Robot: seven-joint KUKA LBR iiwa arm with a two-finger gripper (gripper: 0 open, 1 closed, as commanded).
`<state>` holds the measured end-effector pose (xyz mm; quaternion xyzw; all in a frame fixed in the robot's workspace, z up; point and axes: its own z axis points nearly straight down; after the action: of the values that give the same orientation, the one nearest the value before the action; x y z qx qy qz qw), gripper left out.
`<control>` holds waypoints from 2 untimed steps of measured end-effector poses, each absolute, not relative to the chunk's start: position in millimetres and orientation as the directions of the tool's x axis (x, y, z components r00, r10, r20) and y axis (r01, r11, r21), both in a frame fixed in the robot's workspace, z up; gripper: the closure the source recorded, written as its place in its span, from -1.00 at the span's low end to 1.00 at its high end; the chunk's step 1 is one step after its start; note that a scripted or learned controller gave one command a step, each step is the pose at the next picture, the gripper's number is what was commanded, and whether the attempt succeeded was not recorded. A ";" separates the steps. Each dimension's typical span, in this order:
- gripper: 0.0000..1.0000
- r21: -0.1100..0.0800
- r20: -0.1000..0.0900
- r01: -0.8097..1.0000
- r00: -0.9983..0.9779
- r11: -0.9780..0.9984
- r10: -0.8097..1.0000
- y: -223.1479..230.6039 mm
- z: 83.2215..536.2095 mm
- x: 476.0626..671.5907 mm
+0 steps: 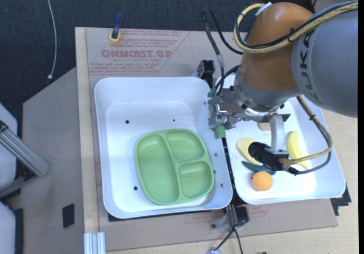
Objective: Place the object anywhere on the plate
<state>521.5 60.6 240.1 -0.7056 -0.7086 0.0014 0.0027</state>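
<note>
BETWEEN TWO BINS: The two-finger gripper (219,126) of the grey-and-orange arm hangs over the shared wall of the two shallow white bins. Nothing is visibly in its grasp. From where I stand, the bulk of the wrist hides whether it is open or closed.

The green three-compartment plastic plate (159,173) lies in the white bin (105,133) just beyond the gripper, on the side away from the arm, and carries nothing yet. The candidates for placing sit on the gripper's other side, under the arm, in the second white bin (321,181). They are a yellow banana-shaped toy (294,146), a small orange ball (261,181) and a pale yellow oval piece (244,146), all close together. Which of them is meant I cannot say.

The crowding looks like the main hazard. A descent on the banana-shaped toy could knock the ball, which would probably roll, or could close on two pieces at once. A drop straight down from the present spot would likely meet the bin walls rather than any object. A release short of the plate would leave the piece on the bare bin floor beside it.

The banana-shaped toy lies flat. Its long axis runs from the bench's far side toward the near side, roughly crosswise to the line from gripper to plate. Its nearer tip leans slightly away from the gripper. The ball has no long axis.
</note>
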 end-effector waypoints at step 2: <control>1.00 0.000 0.001 1.000 -0.003 0.003 1.000 125.9 233.0 493.8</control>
<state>493.8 125.9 233.0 -0.7059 -0.7083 -0.0003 0.0004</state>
